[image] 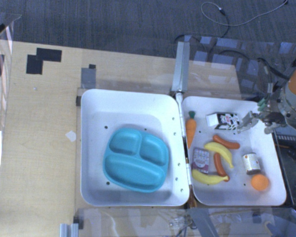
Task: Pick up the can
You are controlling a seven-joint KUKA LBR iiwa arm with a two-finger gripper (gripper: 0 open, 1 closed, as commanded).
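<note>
The can [250, 163] is a small silver cylinder lying on its side near the right wall of the right bin [277, 196]. An orange [260, 182] sits just in front of it. My gripper [254, 126] hangs over the far right part of that bin, behind the can and apart from it. Its two fingers stand spread and open, with nothing between them. One fingertip [241, 125] is close to a small black-and-white carton [222, 120].
The right bin also holds a carrot [190, 131], two sausages [226, 142], two bananas [222, 153] and a small red-and-grey packet [202, 159]. The left bin [94, 112] holds a blue divided plate [136, 159]. A metal post [180, 67] stands behind the bins.
</note>
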